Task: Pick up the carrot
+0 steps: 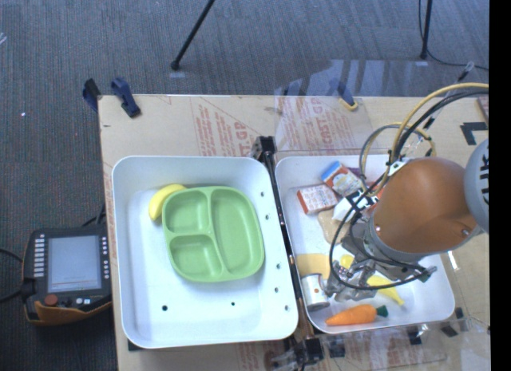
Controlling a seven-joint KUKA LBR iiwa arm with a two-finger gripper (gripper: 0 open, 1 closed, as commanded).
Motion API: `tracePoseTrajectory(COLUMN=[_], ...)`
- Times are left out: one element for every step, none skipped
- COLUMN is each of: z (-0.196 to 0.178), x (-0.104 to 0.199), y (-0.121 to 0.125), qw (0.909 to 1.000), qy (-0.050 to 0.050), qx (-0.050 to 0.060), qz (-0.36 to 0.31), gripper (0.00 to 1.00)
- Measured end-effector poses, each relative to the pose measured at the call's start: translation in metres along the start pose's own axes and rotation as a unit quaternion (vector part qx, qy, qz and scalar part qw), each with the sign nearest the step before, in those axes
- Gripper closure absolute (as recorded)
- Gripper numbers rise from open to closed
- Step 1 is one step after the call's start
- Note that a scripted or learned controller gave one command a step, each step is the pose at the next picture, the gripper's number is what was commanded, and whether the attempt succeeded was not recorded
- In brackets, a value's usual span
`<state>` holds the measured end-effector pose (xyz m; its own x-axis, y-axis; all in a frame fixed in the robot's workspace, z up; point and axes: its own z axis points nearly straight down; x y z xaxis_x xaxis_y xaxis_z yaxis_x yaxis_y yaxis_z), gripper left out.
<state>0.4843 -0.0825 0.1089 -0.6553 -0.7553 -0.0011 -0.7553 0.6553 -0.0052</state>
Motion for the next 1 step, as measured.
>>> tracePoseTrajectory(z=[-0.0795], x=[-0.0490], y=[0.0269], qw=[0.9838], qy=[-0.001], qx=[-0.002], qz=[0.179], gripper=[1.00])
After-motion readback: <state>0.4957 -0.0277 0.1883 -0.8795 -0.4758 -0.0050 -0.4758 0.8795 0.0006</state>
